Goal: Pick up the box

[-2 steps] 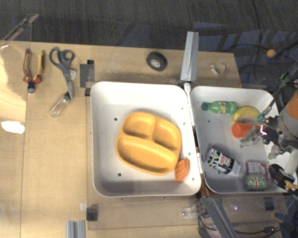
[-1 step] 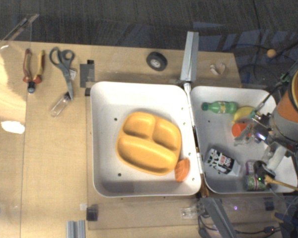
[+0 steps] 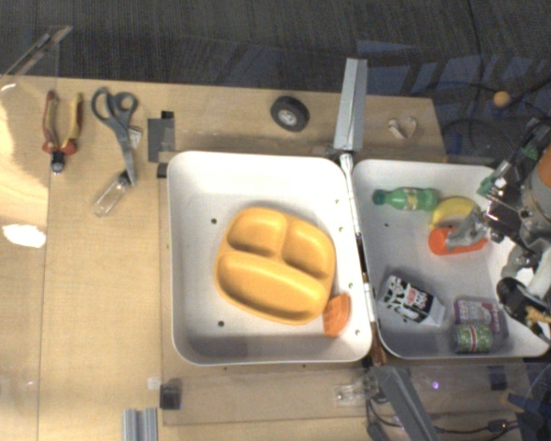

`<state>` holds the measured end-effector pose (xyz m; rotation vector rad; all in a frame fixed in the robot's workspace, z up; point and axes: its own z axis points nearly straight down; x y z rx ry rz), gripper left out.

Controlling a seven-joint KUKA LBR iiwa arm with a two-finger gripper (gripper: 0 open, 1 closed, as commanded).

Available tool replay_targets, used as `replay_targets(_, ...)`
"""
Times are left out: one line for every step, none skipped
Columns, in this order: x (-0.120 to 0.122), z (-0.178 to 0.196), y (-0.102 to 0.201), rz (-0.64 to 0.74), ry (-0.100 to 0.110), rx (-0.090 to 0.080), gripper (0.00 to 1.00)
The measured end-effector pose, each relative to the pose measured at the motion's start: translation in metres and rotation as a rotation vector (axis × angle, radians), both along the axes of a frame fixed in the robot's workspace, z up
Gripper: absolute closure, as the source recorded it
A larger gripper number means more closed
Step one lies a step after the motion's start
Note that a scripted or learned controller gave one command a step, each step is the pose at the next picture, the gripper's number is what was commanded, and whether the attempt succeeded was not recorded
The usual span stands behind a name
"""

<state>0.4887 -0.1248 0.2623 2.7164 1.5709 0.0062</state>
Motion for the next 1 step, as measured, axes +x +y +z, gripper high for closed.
replay_targets(-0.0011,-0.0614,-0.0242,-0.112,0.004,0.001,0.0)
